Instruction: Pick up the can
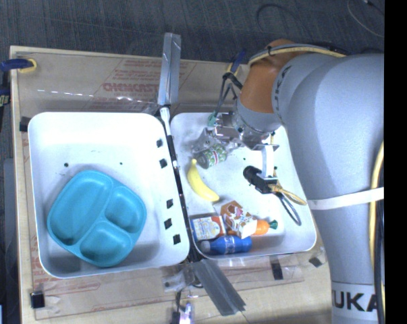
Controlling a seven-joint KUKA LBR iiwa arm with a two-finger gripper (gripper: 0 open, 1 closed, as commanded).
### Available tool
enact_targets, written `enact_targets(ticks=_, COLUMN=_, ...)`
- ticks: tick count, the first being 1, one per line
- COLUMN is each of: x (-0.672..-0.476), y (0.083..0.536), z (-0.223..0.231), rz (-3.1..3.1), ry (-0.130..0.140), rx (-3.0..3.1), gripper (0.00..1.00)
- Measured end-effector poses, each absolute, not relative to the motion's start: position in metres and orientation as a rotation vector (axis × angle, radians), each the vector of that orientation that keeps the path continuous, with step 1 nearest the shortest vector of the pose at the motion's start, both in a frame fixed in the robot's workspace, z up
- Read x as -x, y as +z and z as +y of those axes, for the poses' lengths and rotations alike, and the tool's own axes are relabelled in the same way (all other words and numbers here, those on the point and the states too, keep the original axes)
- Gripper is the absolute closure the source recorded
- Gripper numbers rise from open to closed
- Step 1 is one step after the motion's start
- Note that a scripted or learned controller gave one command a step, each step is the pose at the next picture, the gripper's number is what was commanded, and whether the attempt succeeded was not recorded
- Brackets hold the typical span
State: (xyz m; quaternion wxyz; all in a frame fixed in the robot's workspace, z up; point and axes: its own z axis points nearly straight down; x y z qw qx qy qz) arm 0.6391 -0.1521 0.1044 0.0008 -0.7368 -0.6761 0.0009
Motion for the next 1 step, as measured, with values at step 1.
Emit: enact_targets(ticks=1, x=-0.6568, y=0.1922, z=-0.0632, rz=-1.93, ry=0.003, rx=2.476, gripper=1.0)
